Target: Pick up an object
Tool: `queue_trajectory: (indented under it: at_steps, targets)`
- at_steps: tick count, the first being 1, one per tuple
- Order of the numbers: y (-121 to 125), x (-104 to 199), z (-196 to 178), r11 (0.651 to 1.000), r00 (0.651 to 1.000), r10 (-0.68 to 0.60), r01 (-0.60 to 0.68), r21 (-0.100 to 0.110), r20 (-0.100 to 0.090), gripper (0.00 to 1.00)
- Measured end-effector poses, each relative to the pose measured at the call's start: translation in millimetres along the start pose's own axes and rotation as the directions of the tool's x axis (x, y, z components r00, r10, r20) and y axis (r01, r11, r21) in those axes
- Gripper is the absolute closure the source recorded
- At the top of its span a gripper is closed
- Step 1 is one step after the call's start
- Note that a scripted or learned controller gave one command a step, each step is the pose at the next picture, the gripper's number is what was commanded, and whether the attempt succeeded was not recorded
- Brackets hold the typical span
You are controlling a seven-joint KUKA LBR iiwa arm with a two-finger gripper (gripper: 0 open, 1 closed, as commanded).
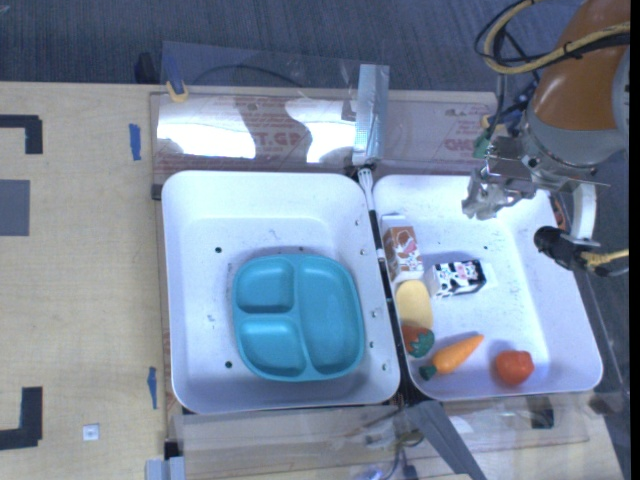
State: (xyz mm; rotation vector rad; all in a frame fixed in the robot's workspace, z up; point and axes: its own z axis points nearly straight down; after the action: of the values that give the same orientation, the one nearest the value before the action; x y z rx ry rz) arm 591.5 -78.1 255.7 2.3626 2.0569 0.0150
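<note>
Over the right bin's back corner, at about one o'clock, the gripper is hovering, its state impossible to tell. Toward seven o'clock from it are lying a black-and-white carton, a carrot and a tomato. Farther, at nine o'clock, a blue tray is sitting in the left bin.

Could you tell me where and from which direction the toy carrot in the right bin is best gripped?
Probably across the thick orange middle of the carrot, coming straight down from above. It lies flat on the right bin floor, slanting up to the right, so the jaws should close across its narrow width. Its green end nearly touches the neighbouring round toy, so avoid that end.
</note>
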Motion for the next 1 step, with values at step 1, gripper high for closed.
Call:
queue_trajectory:
  at_steps: [1]
  targets:
    - [-24.3, 60.1, 18.8, 0.998, 0.998, -0.066, 0.066, 0.017, -0.001, 1.0]
